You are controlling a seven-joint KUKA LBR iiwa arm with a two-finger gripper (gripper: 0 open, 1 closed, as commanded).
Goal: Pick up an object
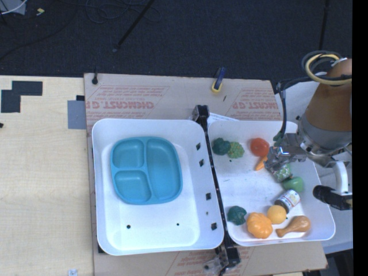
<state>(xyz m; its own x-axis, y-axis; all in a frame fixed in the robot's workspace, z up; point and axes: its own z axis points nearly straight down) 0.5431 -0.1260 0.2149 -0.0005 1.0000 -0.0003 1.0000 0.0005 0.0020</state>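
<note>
Camera view, seen from above at a slant. Two shallow white bins side by side on a cardboard-covered surface (pixel 144 99). Left bin (pixel 109 223) holding a blue divided plate (pixel 146 170), three compartments, lying flat toward the bin's upper half. Right bin (pixel 241 130) scattered with small play-food items. Near its upper left, a dark green broccoli piece (pixel 220 146) touching a lighter green piece (pixel 235 149). To their right, a red tomato (pixel 259 146), with a small orange carrot (pixel 260 165) just below it. Along the bottom edge: another dark green piece (pixel 236 214), an orange pepper (pixel 259 225), a yellow lemon (pixel 276 214) touching it, a tan drumstick (pixel 294 226) farther right. A small bottle with white label (pixel 287 200) lying tilted just above the lemon, a green round piece (pixel 294 183) above that.

Arm (pixel 329 108) reaching in from the right, orange band over grey wrist, yellow cable looped on top. Claw (pixel 280 164) low over the right bin's middle right, just right of the carrot and just above the green round piece. Greyish-green mottled shape at the fingertips, too blurred to identify; cannot tell whether the fingers are spread or pressed together, or whether anything sits between them. A yellow and blue clamp (pixel 218 80) at the cardboard's top edge.
</note>
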